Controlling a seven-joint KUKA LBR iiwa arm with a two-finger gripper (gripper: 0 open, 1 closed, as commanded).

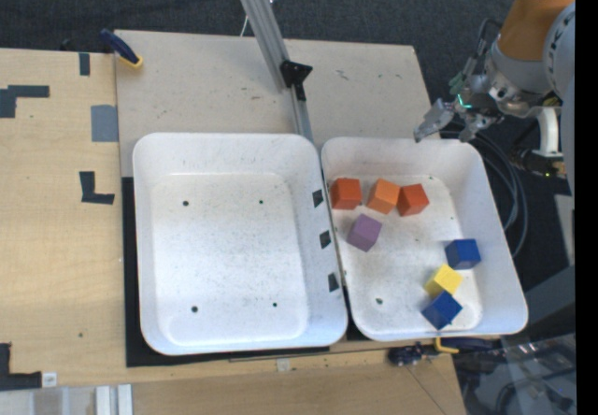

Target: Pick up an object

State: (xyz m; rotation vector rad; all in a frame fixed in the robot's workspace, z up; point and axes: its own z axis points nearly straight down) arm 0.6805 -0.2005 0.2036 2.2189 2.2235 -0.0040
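While the arm [534, 25] reaches in from the right of the camera view, its gripper [437, 123] hangs over the top right corner of the right bin [500, 217], just above the far rim. Whether the pincer is apart or together cannot be told from this angle; nothing is seen in its grasp.

The right bin carries all the blocks. Along its upper part sits a row of three: a red-orange cube [347, 193] on the left, an orange cube [383, 195] touching or nearly touching a red cube [413, 199] on the right. Just below the gap between the first two lies a purple cube [364, 232], tilted. Toward the right wall rests a blue cube [462, 252]. Below it, near the lower right corner, a yellow cube [447, 279] sits against a second blue cube [442, 308]. All of these lie well apart from the gripper.

The left bin [149, 217] stands beside the right one, their rims meeting in the middle. A slanted metal bar [266, 25] crosses the wooden bench [56, 217] from the top down to where the bins join. A small blue and yellow object [121, 48] lies near the bench's upper left.
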